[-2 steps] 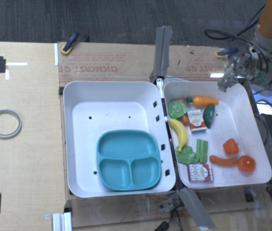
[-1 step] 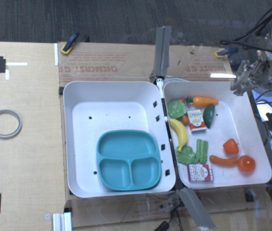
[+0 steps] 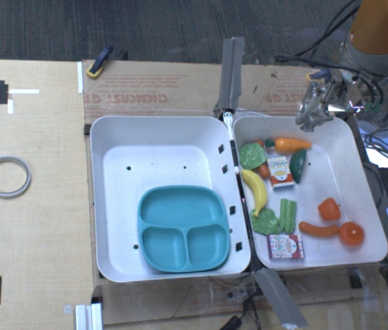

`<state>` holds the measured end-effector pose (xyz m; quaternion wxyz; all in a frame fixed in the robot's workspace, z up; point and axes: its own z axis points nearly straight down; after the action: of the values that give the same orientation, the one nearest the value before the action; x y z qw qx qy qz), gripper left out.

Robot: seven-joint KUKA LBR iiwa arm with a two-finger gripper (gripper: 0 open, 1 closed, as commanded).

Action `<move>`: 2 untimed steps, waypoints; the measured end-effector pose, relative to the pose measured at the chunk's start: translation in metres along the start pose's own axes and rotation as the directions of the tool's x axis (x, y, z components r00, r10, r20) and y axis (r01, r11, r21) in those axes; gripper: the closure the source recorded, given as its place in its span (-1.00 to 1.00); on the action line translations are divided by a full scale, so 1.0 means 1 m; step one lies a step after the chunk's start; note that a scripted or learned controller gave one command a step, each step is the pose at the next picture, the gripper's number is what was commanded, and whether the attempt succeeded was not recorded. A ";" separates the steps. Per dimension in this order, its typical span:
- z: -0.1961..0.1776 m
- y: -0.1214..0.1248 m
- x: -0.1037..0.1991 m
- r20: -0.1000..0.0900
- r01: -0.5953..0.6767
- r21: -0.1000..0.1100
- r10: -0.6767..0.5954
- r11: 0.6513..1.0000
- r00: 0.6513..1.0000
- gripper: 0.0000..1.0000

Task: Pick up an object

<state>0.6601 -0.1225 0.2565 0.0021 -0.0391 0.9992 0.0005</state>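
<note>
My gripper (image 3: pixel 312 117) hangs over the far edge of the right bin (image 3: pixel 369 184), fingers pointing down, with nothing visible between them. Just below it in the bin lies an orange carrot (image 3: pixel 292 144). Beside the carrot are a dark green vegetable (image 3: pixel 298 164), a small juice carton (image 3: pixel 279 170) and a leafy green (image 3: pixel 252 155). A yellow banana (image 3: pixel 255 190), green beans (image 3: pixel 287 215), another leafy green (image 3: pixel 265 222), a sausage (image 3: pixel 318 229), a tomato (image 3: pixel 351 234), an orange pepper (image 3: pixel 329 210) and a pink packet (image 3: pixel 286 247) fill the bin's near half.
The left bin (image 3: pixel 111 184) holds a teal divided plate (image 3: pixel 183 228). A grey post (image 3: pixel 232 74) rises between the bins at the back. A tape roll (image 3: pixel 5 176) lies on the bench at left. Cables (image 3: pixel 331 26) trail behind the arm.
</note>
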 end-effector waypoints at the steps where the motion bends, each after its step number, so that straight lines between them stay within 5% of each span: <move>1: -0.186 -0.055 0.003 0.002 0.361 0.001 -0.361 0.932 0.932 1.00; 2: -0.185 -0.098 0.011 0.003 0.877 0.001 -0.877 0.480 0.480 1.00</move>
<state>0.6565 -0.2215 0.4417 0.0033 -0.5433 0.8395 -0.0004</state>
